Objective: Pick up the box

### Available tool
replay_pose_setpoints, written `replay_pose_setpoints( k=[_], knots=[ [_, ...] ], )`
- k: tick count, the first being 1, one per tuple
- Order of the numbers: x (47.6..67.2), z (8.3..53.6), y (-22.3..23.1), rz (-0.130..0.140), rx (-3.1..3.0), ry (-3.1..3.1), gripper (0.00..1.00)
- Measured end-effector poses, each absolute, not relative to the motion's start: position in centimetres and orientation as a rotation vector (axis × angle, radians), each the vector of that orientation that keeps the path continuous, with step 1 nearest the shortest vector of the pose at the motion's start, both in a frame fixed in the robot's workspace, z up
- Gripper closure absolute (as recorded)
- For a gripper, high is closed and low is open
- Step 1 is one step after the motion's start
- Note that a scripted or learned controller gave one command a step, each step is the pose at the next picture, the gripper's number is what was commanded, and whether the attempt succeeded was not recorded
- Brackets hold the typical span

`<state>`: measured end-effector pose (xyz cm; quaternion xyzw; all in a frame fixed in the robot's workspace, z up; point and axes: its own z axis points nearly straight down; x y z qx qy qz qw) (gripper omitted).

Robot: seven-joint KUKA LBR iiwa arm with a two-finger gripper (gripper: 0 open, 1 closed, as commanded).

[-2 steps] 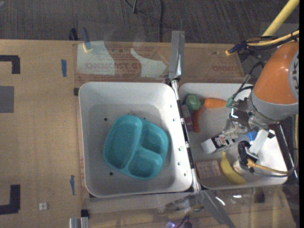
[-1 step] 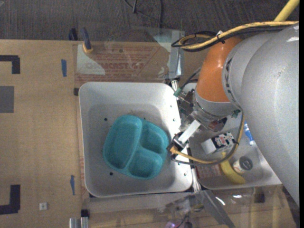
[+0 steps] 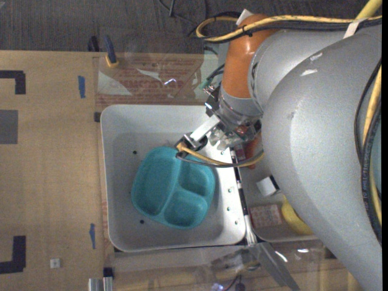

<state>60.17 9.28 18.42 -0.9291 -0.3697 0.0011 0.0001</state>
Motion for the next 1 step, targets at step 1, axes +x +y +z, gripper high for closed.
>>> replay_pose_setpoints(
  k=[1],
  knots=[
    [61.99,13.93,20.34,-0.002,-3.105,-0.470,1.00]
  ],
)
